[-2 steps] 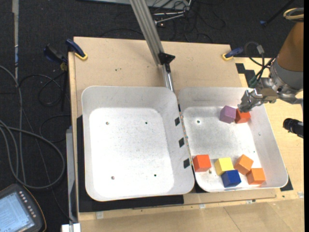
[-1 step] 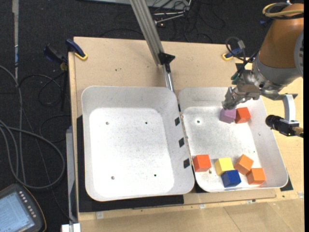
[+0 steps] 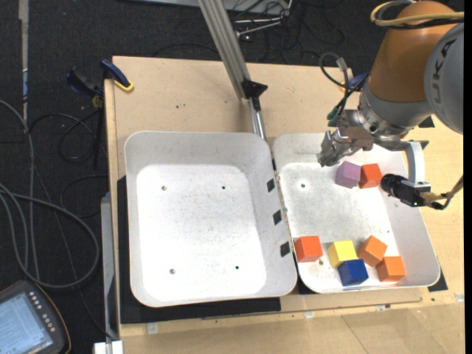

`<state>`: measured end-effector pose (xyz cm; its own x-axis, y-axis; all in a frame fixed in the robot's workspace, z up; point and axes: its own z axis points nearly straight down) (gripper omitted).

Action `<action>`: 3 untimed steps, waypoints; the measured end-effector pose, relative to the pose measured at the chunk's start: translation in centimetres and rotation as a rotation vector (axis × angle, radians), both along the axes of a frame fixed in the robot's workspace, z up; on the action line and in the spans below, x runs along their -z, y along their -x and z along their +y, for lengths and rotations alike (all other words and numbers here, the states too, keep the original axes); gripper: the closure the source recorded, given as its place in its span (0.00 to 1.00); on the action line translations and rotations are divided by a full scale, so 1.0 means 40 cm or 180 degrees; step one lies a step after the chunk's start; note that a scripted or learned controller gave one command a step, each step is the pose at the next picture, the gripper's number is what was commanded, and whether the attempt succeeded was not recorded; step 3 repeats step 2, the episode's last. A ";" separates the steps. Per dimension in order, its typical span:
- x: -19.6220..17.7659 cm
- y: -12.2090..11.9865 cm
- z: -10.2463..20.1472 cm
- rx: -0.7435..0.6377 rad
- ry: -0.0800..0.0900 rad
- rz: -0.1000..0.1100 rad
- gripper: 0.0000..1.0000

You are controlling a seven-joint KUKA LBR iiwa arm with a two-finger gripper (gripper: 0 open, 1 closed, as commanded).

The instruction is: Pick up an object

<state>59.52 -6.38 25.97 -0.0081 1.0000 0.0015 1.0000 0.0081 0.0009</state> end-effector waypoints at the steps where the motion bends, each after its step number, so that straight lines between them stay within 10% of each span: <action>1: 0.041 -0.013 0.132 0.0001 0.0000 0.0010 1.00; 3: 0.038 -0.002 0.267 -0.0001 -0.0001 0.0005 1.00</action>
